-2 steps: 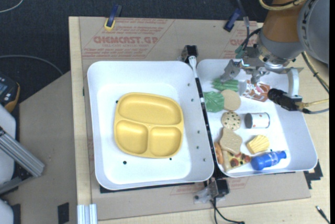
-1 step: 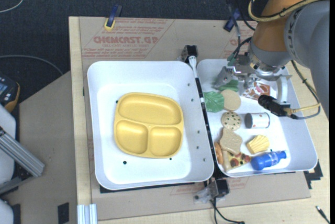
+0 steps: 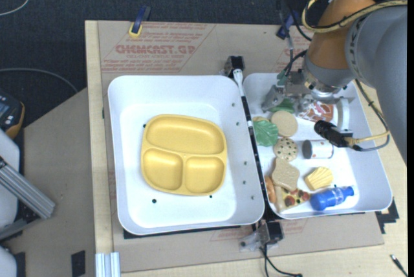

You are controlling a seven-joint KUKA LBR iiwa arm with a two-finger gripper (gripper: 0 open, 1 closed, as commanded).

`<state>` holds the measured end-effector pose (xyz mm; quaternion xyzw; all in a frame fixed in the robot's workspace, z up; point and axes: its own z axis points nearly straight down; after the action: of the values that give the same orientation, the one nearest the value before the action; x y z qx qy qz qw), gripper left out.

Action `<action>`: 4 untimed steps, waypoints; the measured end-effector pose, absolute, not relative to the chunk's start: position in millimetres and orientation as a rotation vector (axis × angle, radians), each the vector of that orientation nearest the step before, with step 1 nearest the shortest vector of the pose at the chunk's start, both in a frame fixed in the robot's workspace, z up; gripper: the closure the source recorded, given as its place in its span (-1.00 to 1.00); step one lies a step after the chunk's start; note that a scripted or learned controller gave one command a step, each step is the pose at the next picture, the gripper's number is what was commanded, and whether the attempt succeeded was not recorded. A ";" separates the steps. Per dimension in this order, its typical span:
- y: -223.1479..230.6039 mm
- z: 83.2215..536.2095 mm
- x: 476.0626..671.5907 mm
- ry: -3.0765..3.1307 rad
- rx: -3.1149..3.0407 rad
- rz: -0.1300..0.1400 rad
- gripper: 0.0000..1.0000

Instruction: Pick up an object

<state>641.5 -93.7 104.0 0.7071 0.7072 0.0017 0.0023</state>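
The right white bin holds several toy foods: a green piece, a round beige disc, a speckled cookie, a small white and dark cylinder, a toast slice, a ridged yellow piece and a blue bottle. My gripper hangs low over the far left part of this bin, just beyond the beige disc. The wrist hides what lies right under it. I see nothing held.
The left white bin carries a yellow divided plate. A red and white item lies beside the gripper, partly under the wrist. The grey arm with its orange band and cables crosses the right bin's far right corner.
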 end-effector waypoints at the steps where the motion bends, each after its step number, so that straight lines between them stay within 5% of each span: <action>1: -93.6 111.9 641.0 2.219 2.220 0.004 1.00; 4: -105.7 226.6 645.3 2.219 2.217 0.005 1.00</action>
<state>645.3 -105.7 226.6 0.7069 0.7073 0.0015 0.0024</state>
